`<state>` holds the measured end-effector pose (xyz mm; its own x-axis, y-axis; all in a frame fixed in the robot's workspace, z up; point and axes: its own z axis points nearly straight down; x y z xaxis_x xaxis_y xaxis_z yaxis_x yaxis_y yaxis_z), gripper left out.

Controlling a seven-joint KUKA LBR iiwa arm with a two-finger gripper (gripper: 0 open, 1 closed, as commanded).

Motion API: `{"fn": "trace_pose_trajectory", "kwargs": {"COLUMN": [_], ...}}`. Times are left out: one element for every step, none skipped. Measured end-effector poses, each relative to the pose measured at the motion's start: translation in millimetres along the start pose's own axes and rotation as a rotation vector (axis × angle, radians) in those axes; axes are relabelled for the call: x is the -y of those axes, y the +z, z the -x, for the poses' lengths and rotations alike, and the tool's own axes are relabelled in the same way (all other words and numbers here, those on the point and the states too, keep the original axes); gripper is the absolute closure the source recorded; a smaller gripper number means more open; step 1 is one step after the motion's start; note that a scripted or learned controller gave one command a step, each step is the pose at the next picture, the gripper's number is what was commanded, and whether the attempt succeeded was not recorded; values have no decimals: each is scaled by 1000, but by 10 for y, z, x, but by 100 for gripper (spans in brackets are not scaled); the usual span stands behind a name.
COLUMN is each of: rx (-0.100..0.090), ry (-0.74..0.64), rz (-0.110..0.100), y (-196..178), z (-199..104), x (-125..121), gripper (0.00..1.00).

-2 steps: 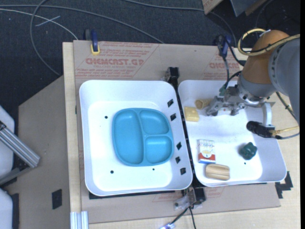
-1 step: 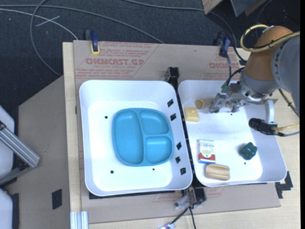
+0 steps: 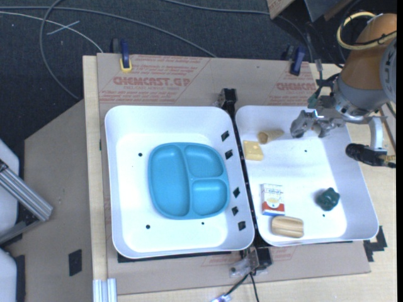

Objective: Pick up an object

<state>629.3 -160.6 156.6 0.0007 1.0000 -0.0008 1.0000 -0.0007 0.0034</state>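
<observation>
Bright, even light is falling from overhead, and the two white bins are reflecting it so strongly that their floors are nearly washing out. Shadows are staying soft and short: a faint one is hugging the blue divided plate, another is lying under the bins' front rims. The dark floor beyond the desk is sinking into murk. The picture is looking slightly soft and grainy, and small items are lacking crisp edges.

Divided plate in left bin; right bin holds (apparently) food items.
</observation>
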Motion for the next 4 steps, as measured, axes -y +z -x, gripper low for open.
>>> {"fn": "trace_pose_trajectory", "kwargs": {"rx": [1, 0, -3, -2], "ry": [-2, -1, -5, -5], "rz": [4, -1, -6, -6], "y": [-641, -800, -723, -647], "z": [-2, -2, -555, -1027], "x": [-68, -76, -83, -114], "gripper": [100, 100, 100, 100]}}
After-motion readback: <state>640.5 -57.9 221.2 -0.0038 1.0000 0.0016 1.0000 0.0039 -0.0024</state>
